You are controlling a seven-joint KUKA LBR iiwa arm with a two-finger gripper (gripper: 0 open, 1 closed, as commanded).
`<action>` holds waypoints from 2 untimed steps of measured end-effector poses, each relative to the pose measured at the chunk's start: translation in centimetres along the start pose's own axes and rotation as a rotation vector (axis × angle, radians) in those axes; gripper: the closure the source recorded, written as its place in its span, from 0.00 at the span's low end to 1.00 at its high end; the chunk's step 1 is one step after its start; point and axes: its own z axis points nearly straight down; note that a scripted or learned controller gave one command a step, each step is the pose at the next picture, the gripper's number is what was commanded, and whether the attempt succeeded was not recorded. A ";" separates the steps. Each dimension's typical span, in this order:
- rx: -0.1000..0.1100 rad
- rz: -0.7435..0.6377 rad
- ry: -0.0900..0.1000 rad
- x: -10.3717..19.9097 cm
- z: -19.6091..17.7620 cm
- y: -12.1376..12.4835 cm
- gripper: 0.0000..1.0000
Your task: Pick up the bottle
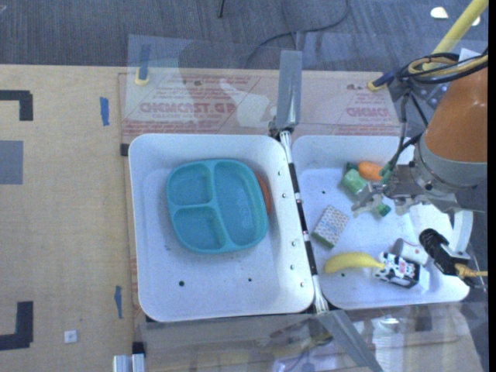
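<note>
The tan surface (pixel 62 208) is taken up mostly by the two white bins. The left bin (pixel 147 285) is loaded with a teal divided plate (pixel 217 206), and a sliver of something orange is seen poking out from under its right edge. None of that is needed for the job.

The right bin (pixel 325 161) is where it's all happening. The arm (pixel 457 130) is reached in from the right over the bin's far half, orange band and all.

Scattered in that bin are a banana (pixel 353 263) near the front wall, a black-and-white packet thing (pixel 399 270) just beside the banana's right end, and a small patterned box (pixel 331 225) near the divider. A little orange item (pixel 370 170) is up by the far side.

The bottle (pixel 353 181) is taken to be the small green thing lying in the far part of the right bin, touching or just beside that orange item. It's honestly too small to be sure.

The tool (pixel 376 201) is hung low just beside the bottle, on its near right side. Whether it's spread or pressed together can't be told from this angle, and nothing is clearly seen gripped in it.

So the approach step is judged to be in hand, with no grasp made yet. For the next move, the tool needs to be shifted a touch toward the far left so it's centred over the bottle. Then it has to be lowered and closed without the orange item being caught along with it.
</note>
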 end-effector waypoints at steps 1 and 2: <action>-0.003 -0.003 -0.001 -3.3 4.1 4.6 0.00; -0.007 0.127 -0.002 -8.5 13.1 11.4 0.00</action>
